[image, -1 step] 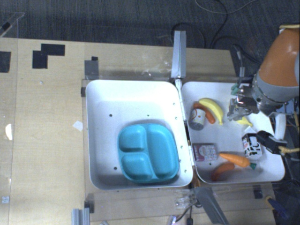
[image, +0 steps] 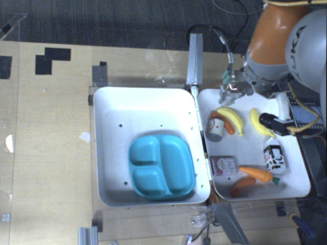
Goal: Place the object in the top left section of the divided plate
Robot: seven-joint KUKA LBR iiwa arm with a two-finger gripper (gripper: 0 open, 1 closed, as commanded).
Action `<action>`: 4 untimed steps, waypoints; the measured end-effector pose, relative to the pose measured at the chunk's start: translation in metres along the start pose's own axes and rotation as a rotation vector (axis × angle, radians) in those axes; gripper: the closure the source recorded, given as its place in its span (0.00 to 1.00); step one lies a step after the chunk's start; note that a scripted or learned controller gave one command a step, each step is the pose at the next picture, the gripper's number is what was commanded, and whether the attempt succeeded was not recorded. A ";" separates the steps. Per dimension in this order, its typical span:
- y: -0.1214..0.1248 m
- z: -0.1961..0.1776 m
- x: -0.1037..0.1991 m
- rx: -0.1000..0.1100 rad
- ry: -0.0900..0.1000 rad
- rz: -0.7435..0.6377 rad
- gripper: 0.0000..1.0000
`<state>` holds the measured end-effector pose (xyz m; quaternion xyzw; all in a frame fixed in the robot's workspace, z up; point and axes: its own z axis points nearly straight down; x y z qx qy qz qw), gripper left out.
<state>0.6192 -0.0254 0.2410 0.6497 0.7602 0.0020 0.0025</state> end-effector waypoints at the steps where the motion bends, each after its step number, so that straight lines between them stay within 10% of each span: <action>1: 0.061 -0.048 0.066 -0.001 0.001 0.009 1.00; 2: 0.077 0.049 0.168 0.003 0.002 -0.175 1.00; 3: 0.085 -0.102 0.212 -0.003 0.002 -0.230 1.00; 4: 0.024 0.046 0.236 0.004 0.003 -0.287 1.00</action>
